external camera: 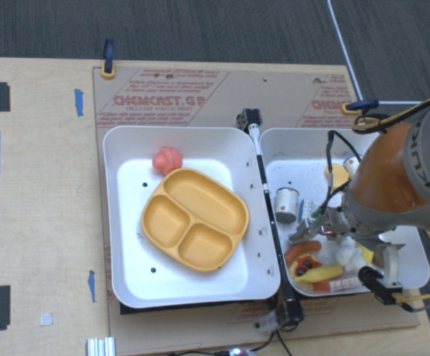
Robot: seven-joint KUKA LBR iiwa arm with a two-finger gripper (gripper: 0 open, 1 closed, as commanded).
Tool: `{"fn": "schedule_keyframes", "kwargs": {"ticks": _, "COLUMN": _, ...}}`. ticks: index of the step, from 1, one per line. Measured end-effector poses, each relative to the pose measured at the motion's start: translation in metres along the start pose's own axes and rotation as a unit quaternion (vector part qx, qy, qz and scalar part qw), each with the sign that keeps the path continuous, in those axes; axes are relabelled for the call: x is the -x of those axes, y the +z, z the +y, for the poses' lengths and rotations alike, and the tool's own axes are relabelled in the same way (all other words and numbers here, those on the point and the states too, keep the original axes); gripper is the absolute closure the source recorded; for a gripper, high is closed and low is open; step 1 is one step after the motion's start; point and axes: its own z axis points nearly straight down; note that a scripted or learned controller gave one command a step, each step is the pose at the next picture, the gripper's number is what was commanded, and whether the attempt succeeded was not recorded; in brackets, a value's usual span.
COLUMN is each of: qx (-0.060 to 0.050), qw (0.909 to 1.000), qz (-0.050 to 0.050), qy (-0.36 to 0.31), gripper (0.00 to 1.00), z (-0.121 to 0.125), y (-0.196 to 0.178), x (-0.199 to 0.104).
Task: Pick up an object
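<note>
Pick candidates, i.e. a small metal can, a banana w/ other mixed items, sit in right bin, arm's gripper low over them, grip state can't be determined; left bin holds yellow divided plate & pink ball.

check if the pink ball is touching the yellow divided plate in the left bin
Cannot tell. In the camera view the pink ball sits right at the yellow divided plate's upper rim, with no plain gap or contact.

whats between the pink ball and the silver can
In the camera view, the yellow tray's upper corner and the rims where the two bins meet lie between the pink ball and the silver can.
</note>
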Motion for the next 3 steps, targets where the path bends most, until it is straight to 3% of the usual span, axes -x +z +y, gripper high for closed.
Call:
{"fn": "schedule_keyframes", "kwargs": {"ticks": 2, "qx": 0.001, "qw": 1.0, "qz": 0.0, "qy": 0.0, "gripper": 0.0, "z": 0.001, "y": 0.0, "x": 0.0}}
{"fn": "schedule_keyframes", "kwargs": {"ticks": 3, "qx": 0.002, "qw": 1.0, "qz": -0.001, "qy": 0.0, "gripper": 1.0, "z": 0.002, "y": -0.011, "x": 0.0}}
